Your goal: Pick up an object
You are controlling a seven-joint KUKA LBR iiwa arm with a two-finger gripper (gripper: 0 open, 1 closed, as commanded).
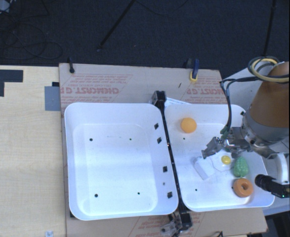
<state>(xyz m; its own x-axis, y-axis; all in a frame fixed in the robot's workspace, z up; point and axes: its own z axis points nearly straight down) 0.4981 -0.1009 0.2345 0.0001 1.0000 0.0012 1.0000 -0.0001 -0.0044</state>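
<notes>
A white block lies in the right bin, just below the gripper; whether its claw is wide or narrow cannot be told. The arm leans in low from the right. Around it sit one orange ball, one green lump, one brown ring and one small yellow piece.

Arm: broad orange band over a grey collar at the wrist. Black cable runs down the arm's side; a looped yellow and black cable bundle sits on top. Hand: dark grey metal, angular linkage, small green patch beside its mount.
</notes>
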